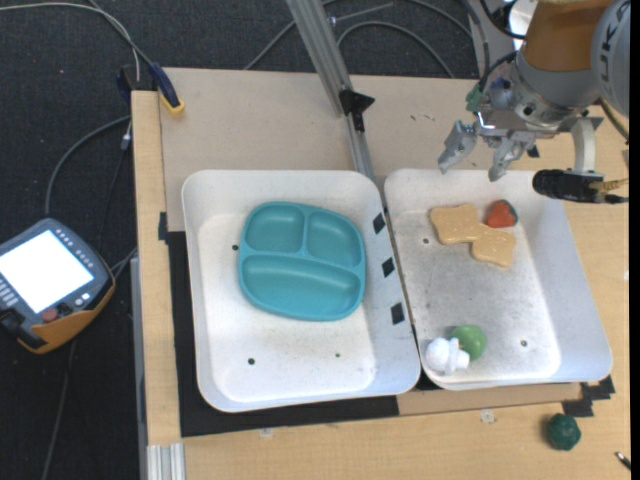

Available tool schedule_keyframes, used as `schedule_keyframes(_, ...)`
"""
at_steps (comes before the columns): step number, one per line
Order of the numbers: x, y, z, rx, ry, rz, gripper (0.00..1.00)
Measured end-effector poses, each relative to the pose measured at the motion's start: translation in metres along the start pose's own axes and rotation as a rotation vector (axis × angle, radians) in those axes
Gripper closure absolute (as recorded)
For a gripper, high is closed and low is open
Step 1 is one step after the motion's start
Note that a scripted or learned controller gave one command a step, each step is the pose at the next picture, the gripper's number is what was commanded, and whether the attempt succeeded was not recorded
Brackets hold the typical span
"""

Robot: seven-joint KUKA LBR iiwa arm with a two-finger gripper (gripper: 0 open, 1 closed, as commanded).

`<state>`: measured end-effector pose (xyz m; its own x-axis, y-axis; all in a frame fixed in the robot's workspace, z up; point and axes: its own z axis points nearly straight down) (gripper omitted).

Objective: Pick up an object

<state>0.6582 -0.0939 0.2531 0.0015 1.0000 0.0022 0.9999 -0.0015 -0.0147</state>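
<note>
My gripper (478, 158) hangs with fingers spread and nothing between them, just above the far rim of the right bin (590, 308). In that bin lie the toast pieces (472, 232), a small red fruit (501, 214) touching them, and a green-and-white toy (457, 348) near the front. I judge them all light, stiff toys; the fruit looks rounded and may slip, so I'd pinch the toast across its edges. I can read no writing.

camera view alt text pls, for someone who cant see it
A robot arm's gripper hangs open above the far edge of the right bin, which holds two toast pieces, a strawberry and a green-and-white toy. The left bin holds a teal divided plate.
</note>
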Motion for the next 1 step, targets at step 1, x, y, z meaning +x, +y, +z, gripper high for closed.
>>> schedule_keyframes(1,0.0003,0.0020,-0.0088,-0.014,-0.001,-0.002,0.00)
